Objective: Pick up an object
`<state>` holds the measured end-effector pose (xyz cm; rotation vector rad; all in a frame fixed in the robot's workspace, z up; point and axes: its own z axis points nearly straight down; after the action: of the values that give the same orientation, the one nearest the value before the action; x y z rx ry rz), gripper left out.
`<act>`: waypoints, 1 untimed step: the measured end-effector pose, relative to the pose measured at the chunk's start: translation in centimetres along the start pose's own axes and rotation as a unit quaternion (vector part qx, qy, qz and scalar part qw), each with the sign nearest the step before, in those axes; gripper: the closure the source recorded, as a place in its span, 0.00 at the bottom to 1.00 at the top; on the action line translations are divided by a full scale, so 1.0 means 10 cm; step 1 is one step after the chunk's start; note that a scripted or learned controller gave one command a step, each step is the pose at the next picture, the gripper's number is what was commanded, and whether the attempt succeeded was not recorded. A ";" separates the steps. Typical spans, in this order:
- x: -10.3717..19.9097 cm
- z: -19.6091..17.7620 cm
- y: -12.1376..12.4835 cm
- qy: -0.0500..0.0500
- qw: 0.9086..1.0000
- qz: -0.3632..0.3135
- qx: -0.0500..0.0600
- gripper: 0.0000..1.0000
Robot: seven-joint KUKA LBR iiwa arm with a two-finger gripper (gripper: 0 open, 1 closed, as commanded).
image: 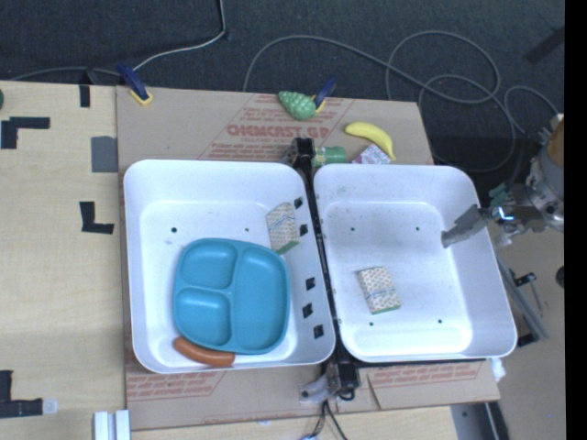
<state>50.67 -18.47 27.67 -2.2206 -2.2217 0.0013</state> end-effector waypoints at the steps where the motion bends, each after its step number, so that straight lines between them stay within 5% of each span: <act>1: 0.65 1.12 -0.24 0.001 1.000 -0.001 0.002 0.00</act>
<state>48.30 -11.97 16.46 -2.2164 -2.2208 0.0028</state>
